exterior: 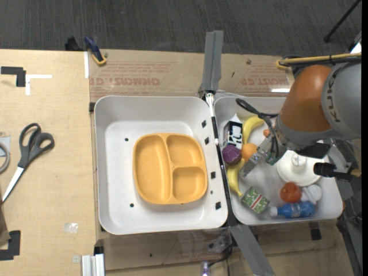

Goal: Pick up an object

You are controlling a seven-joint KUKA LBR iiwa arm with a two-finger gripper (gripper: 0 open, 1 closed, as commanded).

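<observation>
The right bin (265,181) holds several objects. Among them are a yellow banana (251,126), a black and white box (234,133), a purple item (231,153) and a small orange ball (248,150). A green can (255,200), a blue bottle (294,210), a red item (290,192) and a white item (297,167) lie nearer the front. My gripper (252,165) hangs low in this bin, just below the orange ball and left of the white item. I see nothing clearly held in it. The arm's orange band (307,99) hides part of the bin's right side.
The left bin (115,154) holds a yellow divided plate (170,168). A second banana (232,180) lies along the right bin's left wall. Scissors (26,151) rest on the bench at far left. Cardboard (149,76) lies behind the bins.
</observation>
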